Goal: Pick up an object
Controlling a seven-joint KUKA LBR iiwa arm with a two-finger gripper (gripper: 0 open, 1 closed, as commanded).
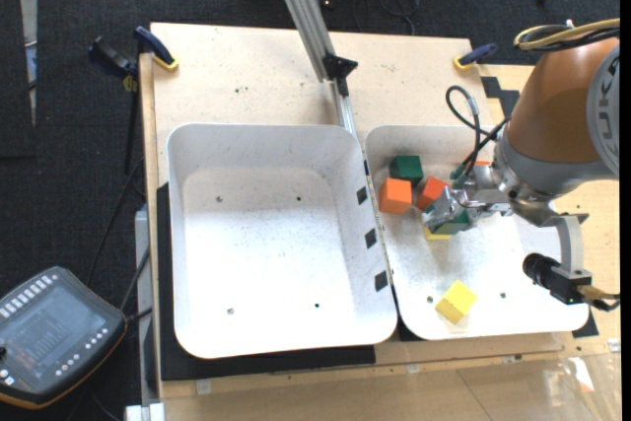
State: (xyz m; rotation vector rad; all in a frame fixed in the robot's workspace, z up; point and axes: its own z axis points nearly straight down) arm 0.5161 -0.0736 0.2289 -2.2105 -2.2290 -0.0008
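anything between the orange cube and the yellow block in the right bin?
Nothing. In the camera view, the small orange cube sits up by the divider and the yellow block lies near the front wall; between them is bare white bin floor.

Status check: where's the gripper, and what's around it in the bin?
Gripper low in right bin, amid block cluster. Orange block and green block crowd it. Yellow block lies apart, nearer front.

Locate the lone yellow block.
The yellow block lies in the right bin, near its front edge, apart from the cluster of blocks by the gripper.
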